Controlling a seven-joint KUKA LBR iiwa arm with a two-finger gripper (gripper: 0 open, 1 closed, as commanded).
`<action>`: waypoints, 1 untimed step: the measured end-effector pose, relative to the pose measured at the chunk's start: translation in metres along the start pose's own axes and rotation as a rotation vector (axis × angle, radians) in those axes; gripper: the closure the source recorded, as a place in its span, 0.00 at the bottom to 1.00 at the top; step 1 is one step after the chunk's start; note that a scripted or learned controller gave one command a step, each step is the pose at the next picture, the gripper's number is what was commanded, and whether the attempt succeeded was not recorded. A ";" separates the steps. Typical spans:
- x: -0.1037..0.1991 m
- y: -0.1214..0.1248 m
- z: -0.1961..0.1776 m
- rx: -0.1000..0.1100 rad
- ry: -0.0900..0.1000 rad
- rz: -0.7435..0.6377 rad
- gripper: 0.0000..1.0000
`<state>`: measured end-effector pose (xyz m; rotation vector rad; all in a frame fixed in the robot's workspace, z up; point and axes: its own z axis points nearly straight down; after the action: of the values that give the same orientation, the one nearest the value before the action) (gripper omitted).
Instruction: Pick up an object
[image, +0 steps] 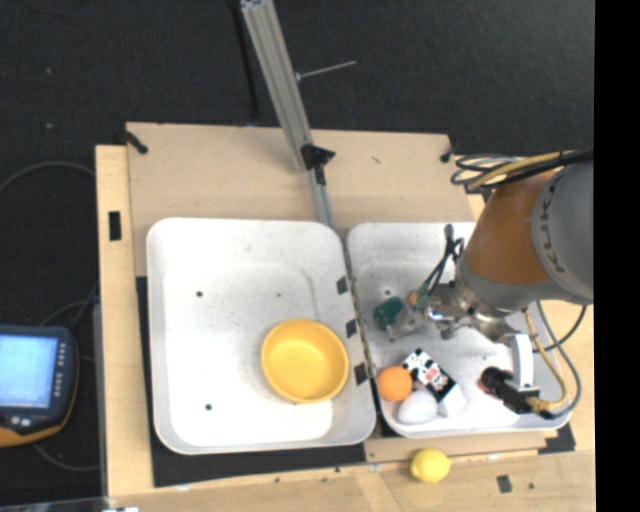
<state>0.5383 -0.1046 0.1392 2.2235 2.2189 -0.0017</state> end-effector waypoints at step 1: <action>0.001 0.002 -0.011 -0.005 0.004 0.003 1.00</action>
<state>0.5401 -0.1036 0.1503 2.2260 2.2147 0.0080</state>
